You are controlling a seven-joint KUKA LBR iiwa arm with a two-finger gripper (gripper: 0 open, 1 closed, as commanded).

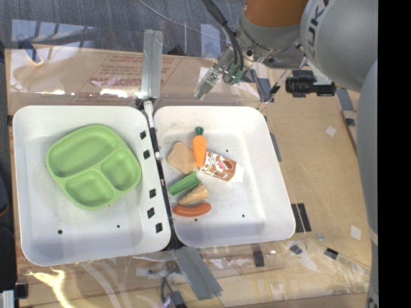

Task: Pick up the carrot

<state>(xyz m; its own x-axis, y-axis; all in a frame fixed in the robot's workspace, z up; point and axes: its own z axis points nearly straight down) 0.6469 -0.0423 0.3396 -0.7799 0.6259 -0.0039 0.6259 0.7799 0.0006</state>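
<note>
Gripper (207, 85) hung beyond right bin's (273, 172) far rim, jaw state indeterminable; carrot (200, 149) lay in bin, well apart.

Arm (340, 31): grey, entering from the right side of the view, its thick casing running down the right edge and curving across the top. Orange band (276, 2): wraps the arm above the wrist, near the top centre. Wrist: angled down and to the left, with dark cables looping alongside it. End effector (207, 85): slim, pale, tilted, tips pointing down-left, poised near the far edge of the surface, raised and touching nothing. Nothing sits between its tips. Finger spacing: too small and blurred to judge.
</note>
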